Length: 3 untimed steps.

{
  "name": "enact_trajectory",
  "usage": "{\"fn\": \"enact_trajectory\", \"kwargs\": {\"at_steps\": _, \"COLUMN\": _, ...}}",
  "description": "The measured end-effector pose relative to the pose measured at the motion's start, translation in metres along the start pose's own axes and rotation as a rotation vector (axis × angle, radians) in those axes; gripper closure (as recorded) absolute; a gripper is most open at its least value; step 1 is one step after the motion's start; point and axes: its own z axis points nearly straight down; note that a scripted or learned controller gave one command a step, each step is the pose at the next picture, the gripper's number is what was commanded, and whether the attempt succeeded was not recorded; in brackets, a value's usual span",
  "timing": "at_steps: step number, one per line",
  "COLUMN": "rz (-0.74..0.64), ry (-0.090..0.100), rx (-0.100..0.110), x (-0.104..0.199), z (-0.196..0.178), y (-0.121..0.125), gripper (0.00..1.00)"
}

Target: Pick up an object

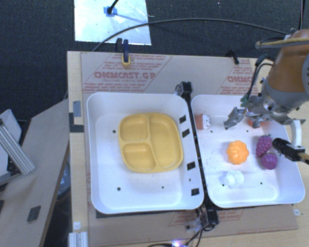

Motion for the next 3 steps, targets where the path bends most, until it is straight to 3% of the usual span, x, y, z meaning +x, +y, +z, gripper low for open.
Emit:
{"fn": "enact_trajectory", "kwargs": {"at_steps": 1, "rz": -0.002, "ry": -0.001, "rx": -0.012, "x": 0.0, "z": -0.007, "y": 0.003, "gripper": 0.0}}
{"fn": "enact_trajectory", "kwargs": {"at_steps": 3, "rz": 0.0, "ry": -0.001, "rx": -0.008, "x": -0.001, "z": 0.098, "y": 0.009, "gripper": 0.0}}
